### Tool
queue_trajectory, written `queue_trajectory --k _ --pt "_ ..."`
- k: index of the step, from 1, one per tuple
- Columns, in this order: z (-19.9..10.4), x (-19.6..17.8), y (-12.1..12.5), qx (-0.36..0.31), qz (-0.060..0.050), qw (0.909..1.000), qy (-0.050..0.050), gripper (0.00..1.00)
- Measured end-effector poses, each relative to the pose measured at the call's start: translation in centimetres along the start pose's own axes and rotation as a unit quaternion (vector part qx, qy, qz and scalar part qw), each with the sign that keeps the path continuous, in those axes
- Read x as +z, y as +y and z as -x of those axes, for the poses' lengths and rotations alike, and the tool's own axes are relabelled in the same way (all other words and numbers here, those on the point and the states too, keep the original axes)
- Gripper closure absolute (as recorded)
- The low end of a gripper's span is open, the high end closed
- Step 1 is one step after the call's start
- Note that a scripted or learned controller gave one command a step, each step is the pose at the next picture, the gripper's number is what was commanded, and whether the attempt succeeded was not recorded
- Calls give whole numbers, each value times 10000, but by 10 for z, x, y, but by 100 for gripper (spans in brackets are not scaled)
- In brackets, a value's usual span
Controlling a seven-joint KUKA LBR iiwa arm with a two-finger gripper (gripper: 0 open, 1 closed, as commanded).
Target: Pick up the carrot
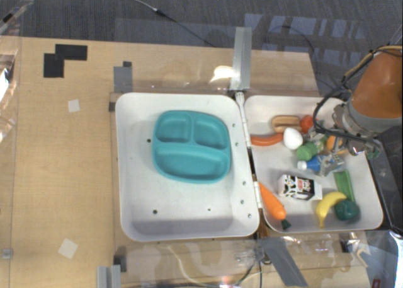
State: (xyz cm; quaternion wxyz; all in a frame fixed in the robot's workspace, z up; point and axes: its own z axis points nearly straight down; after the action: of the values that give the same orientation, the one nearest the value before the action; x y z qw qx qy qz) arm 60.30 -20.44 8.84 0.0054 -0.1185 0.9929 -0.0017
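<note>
Teal plastic is what you meet first: a divided tray (191, 145) with three compartments lies in the left bin (135, 217), a little far of that bin's middle. Move right to the wall between the bins and you find the carrot (272, 201). It is a short, fat orange cone with a dark green stub at its near end, lying at a slant in the near left corner of the right bin (376, 212), its thick end against the dividing wall. Just right of it lies a small black-and-white carton (297, 187), then a yellow banana (329, 205) and a dark green rounded piece (347, 211). Farther back sit a hot dog (285, 121), a red pepper (266, 140) and a white egg (292, 138). The gripper (332, 154) hangs over the right side of that bin, well apart from the carrot; you cannot tell from here how its jaws stand.
</note>
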Motion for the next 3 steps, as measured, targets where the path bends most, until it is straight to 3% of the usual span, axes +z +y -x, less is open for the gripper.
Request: queue_trajectory --k 1,2,3 --pt "-23 -1 5 -549 0 9985 -8 0" --pt "-18 -15 5 -580 -29 9983 -63 100" --pt "22 -138 4 -3037 -17 9528 -29 100"
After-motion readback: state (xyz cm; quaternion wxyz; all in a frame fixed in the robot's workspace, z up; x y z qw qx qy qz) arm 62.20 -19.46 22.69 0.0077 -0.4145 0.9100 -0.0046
